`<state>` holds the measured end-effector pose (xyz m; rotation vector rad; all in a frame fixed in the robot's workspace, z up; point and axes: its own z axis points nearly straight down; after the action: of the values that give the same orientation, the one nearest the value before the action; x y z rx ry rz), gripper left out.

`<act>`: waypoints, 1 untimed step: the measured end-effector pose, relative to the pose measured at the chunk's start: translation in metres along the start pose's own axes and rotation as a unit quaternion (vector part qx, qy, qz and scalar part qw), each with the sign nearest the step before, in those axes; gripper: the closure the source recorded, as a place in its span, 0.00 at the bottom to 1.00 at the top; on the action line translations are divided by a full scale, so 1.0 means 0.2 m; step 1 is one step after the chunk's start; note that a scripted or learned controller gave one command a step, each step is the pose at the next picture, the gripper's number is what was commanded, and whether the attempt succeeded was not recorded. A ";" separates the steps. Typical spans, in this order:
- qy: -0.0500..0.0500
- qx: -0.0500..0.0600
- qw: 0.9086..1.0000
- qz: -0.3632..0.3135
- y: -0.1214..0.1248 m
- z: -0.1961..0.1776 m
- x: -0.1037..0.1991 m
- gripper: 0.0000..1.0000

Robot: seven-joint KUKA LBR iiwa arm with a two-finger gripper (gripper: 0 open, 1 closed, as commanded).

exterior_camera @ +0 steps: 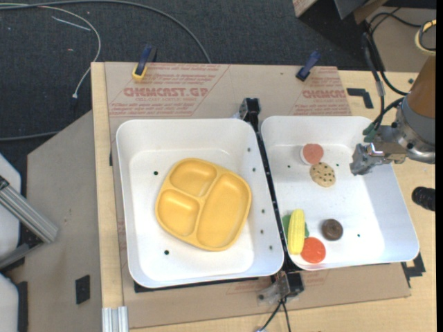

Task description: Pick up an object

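White plastic makes up the two biggest things on our bench: the left bin (131,185) and the right bin (394,213), set side by side. Next in size comes the yellow divided plate (202,203), lying flat in the middle of the left bin. Our arm (422,109) reaches in from the right, and its gripper (361,159) hangs over the upper right part of the right bin; we cannot tell how its fingers are set, and we see nothing held in it.

Smaller things lie in the right bin. The corn cob (296,230) sits near the lower left corner, its long axis running roughly up and down in the view, with the red tomato (313,250) touching its lower end. The brown doughnut (332,229) lies just beside them. The cookie (322,175) and the pink round piece (312,152) sit near the top.

We judge the cookie the nearest pick: it lies to the gripper's left and slightly lower in the view, with the pink piece just beyond it.
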<state>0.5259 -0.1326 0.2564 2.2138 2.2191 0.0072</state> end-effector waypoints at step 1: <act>0.002 0.003 1.000 -0.002 0.12 -0.02 0.25 1.00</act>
<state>0.5498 -0.0818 0.2611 2.2125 2.2286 0.0049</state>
